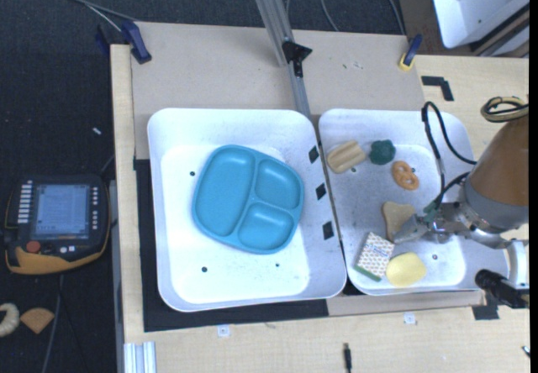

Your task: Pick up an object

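Jaws (414, 228) reaching into the right bin (450, 275), among scattered small items.

The jaws are sitting low at a tan wedge (395, 216), tips touching or just beside it; how far they are parted I cannot tell. A yellow lump (405, 269) and patterned sponge (374, 255) are lying near the bin's front edge, crowding the wedge. A pretzel (405, 175), dark green ball (382, 151) and tan roll (345, 155) are resting toward the back. A blue divided plate (248, 197) is lying in the left bin (168, 195).
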`<move>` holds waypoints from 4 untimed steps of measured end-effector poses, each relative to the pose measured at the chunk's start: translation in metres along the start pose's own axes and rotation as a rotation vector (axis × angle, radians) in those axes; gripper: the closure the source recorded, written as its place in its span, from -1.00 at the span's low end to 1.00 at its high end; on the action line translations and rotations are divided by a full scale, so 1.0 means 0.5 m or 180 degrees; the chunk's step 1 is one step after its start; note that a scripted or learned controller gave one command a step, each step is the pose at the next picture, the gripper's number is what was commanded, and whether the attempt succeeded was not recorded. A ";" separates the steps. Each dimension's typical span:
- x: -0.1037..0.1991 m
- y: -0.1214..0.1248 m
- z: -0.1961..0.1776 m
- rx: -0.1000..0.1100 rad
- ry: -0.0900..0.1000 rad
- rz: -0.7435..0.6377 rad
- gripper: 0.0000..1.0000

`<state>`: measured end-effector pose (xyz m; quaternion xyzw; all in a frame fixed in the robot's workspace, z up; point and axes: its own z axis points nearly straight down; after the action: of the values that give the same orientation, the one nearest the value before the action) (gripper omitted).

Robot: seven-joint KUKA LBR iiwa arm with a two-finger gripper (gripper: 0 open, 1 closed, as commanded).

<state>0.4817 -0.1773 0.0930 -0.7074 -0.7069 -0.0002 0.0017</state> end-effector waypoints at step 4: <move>0.034 0.030 -0.333 -0.0028 -0.0015 -0.0011 1.00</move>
<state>0.4972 -0.1607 0.2597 -0.7062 -0.7080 -0.0017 -0.0030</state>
